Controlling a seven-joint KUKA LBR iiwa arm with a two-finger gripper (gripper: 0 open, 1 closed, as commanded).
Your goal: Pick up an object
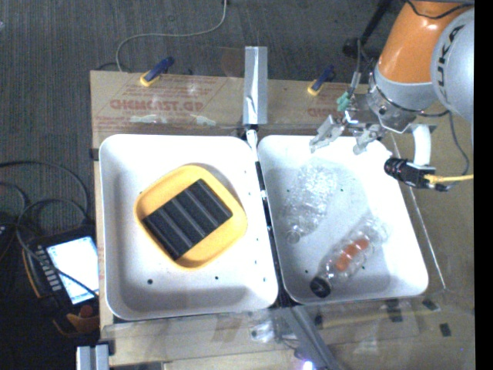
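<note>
So the desk [192, 106] is a brown cardboard-topped thing sitting on dark grey carpet, with cables trailing off to the left and two blue-and-yellow clamps [156, 70] at the back edge. Two white bins sit side by side on it. The left bin [123, 284] has a yellow tray with a black ribbed insert [191, 215], turned diagonally. The right bin [408, 276] has a clear plastic bottle with a dark cap [348, 259], lying on its side, long axis diagonal, cap pointing to the front-left corner. Another crumpled clear bottle [308, 195] lies just behind it. The claw [344, 136] hovers over the right bin's back edge, fingers spread, nothing between them.
</note>
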